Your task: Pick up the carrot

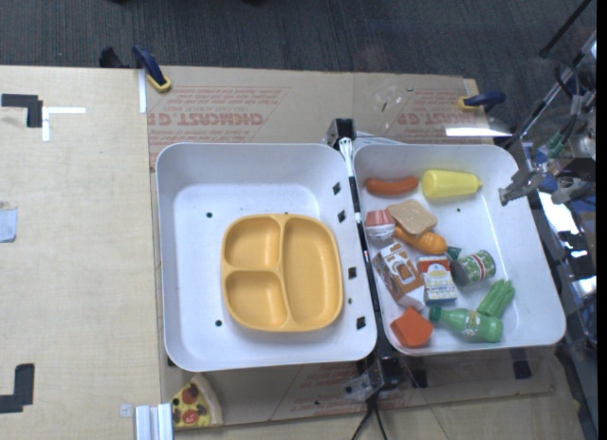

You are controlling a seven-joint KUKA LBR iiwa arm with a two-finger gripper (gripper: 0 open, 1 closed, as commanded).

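- wooden bench with brown cardboard carries two white bins: left bin and right bin.
- gripper sits at the right bin's far right rim; whether it is open or closed cannot be told.
- one yellow divided plate lies in the left bin, well left of the gripper.
- one carrot, short, orange and tapered, lies left of and below the gripper, partly under a bread slice.
- one sausage, one yellow piece, two green bottles.
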